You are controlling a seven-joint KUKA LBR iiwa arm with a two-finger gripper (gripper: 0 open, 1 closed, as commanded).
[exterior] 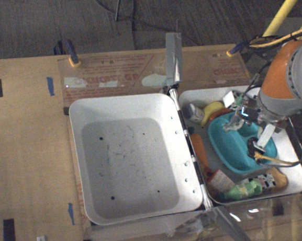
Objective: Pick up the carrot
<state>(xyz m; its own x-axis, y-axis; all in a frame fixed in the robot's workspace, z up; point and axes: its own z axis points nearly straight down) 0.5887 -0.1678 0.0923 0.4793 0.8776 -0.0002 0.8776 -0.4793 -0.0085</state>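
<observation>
Orange: one carrot [198,149] beside one teal bowl [236,145], right bin [297,175].

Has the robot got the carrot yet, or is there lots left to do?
Nothing looks done yet. The long orange carrot lies against the right white bin's left wall, untouched. The gripper hangs above the teal plastic bowl, apart from the carrot. Reaching, grabbing and lifting all remain.
</observation>
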